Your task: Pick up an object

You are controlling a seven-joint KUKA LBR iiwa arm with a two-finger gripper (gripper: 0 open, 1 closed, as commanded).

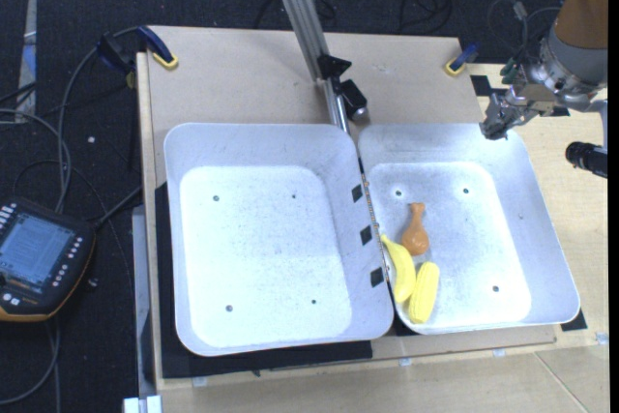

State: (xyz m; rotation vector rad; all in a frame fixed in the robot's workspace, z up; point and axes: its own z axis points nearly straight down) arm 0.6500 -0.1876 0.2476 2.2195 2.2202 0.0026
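In the right bin lie a small orange gourd-shaped toy and two yellow pieces: a banana along the bin's left wall and a yellow corn-like piece beside it. My gripper hangs at the far right corner of the right bin, above its rim and well away from the objects. Nothing shows beneath or between its tips.
The left bin sits beside the right one. A slanted metal pole with a clamp rises between the bins at the back. Blue-and-yellow clamps hold the board's corners. A teach pendant lies at the left.
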